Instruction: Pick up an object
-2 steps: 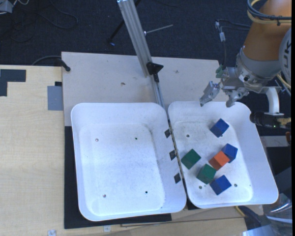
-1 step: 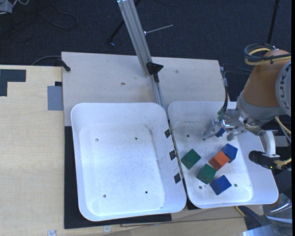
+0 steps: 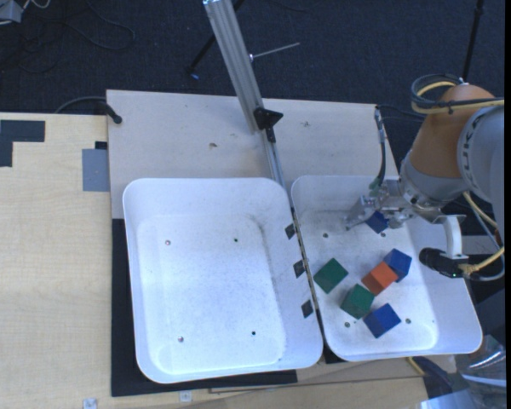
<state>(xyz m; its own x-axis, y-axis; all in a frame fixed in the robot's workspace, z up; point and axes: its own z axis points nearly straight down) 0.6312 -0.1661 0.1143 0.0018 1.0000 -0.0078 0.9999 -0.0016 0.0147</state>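
Several small blocks lie in the right bin [image 3: 447, 335]. A green block [image 3: 330, 274] sits near the bin's left side, with a second green block [image 3: 358, 300] below it. Beside them are an orange block [image 3: 380, 277], a blue block [image 3: 399, 262] and another blue block [image 3: 381, 319] nearest the front. My gripper [image 3: 373, 213] is low over the back half of this bin, reaching in from the right. A third blue block [image 3: 376, 223] shows right at its tip, partly hidden by it. Whether that block is held cannot be seen.
The left bin [image 3: 153, 203] stands beside the right one, joined by black clips [image 3: 299, 267] along the shared edge. A slanted aluminium rail [image 3: 238, 66] rises behind the bins. A pale wooden bench top [image 3: 43, 254] lies to the left.
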